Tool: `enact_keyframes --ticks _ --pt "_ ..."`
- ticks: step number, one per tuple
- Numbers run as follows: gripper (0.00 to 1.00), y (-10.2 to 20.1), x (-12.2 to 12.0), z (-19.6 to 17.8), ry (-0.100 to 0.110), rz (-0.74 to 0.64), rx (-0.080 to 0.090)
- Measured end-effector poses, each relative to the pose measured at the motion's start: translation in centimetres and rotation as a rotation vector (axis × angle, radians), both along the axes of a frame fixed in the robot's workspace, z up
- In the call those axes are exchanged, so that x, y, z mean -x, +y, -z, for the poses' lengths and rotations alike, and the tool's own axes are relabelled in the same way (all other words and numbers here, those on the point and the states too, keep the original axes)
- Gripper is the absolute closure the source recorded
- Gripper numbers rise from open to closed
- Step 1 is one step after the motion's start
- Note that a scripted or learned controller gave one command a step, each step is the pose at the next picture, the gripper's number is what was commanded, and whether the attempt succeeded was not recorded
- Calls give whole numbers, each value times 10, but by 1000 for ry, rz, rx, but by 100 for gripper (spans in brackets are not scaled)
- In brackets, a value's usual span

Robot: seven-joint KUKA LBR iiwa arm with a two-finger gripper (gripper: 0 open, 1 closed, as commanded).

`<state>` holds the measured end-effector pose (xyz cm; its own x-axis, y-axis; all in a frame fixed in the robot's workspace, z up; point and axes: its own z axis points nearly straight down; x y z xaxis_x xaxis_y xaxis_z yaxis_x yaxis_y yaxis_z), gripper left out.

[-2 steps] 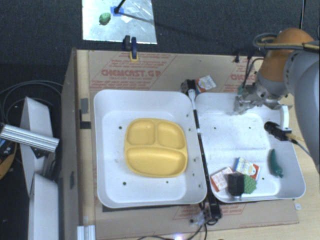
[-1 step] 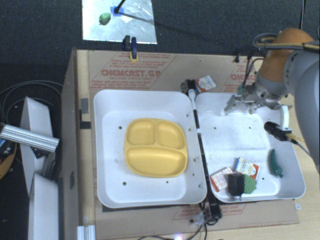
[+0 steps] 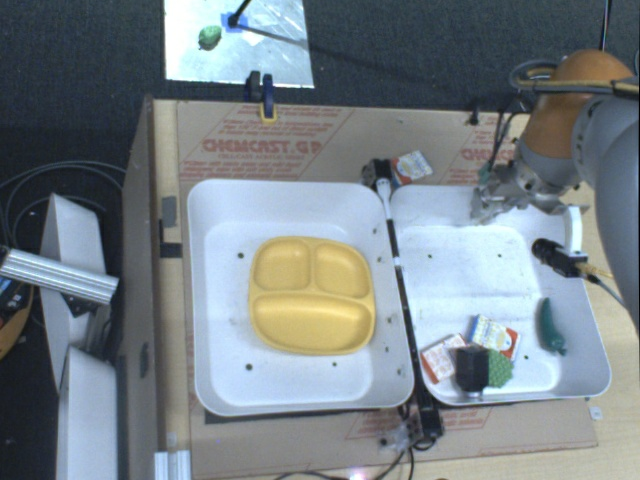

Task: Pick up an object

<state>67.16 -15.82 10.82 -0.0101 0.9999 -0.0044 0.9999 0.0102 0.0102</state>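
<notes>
Dark carpet floor (image 3: pixel 420 28), brown cardboard sheet (image 3: pixel 300 138) on bench, shiny foil panel (image 3: pixel 240 28), black cables (image 3: pixel 40 183) at left

The arm (image 3: pixel 605 128) shows at the upper right of the frame as a smooth, rounded shell of light grey, curving like a thick bent tube. Above the wrist sits a broad orange band (image 3: pixel 565 108), glossy and dome-shaped, with a pale highlight along its top. A thin grey ring (image 3: pixel 540 70) loops out at the band's upper left side. Below the orange part the wrist narrows into a silvery metal piece with angular faces, ending in the gripper (image 3: pixel 490 204), a small cluster of grey metal parts. Thin dark cables (image 3: pixel 503 136) run down the left side of the wrist toward it.
</notes>
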Motion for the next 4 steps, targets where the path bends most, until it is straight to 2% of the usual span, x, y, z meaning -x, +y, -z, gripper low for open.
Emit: enact_keyframes --ticks 1,2,3,4 --pt "0 0 0 0 0 -1 0" --pt "0 0 0 0 0 -1 0" --pt "0 -39 2 -109 3 8 -2" --pt "0 -28 18 24 8 8 -4"
